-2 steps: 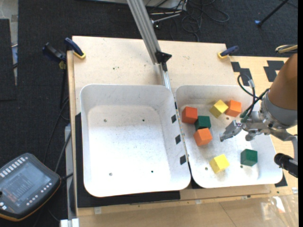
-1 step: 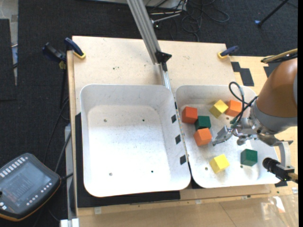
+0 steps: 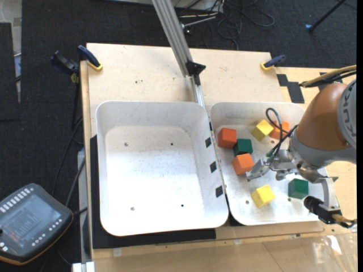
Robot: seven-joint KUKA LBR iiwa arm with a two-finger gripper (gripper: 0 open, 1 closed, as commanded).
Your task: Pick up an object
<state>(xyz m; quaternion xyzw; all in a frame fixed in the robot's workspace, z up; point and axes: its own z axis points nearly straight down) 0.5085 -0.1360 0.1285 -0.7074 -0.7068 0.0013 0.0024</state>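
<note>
Arm over the right bin, gripper among the blocks.

We see the grey arm with its orange band [image 3: 323, 115] reaching in from the right, with the gripper [image 3: 262, 169] low over the right bin [image 3: 241, 213]; we cannot tell from this slant whether it is released or clenched, and no block shows in its grip. Just left of the gripper sits an orange cube [image 3: 243, 163], with a dark green cube [image 3: 244, 147] just behind it and a red-orange cube [image 3: 227, 137] beside that. Nearer us lies a yellow cube [image 3: 263, 195], and a second green cube [image 3: 298, 188] sits beside it under the wrist. Another yellow cube [image 3: 263, 130] and a partly hidden orange block [image 3: 279, 130] lie toward the far side. The left bin [image 3: 113, 152] sits just beside the right one.
</note>
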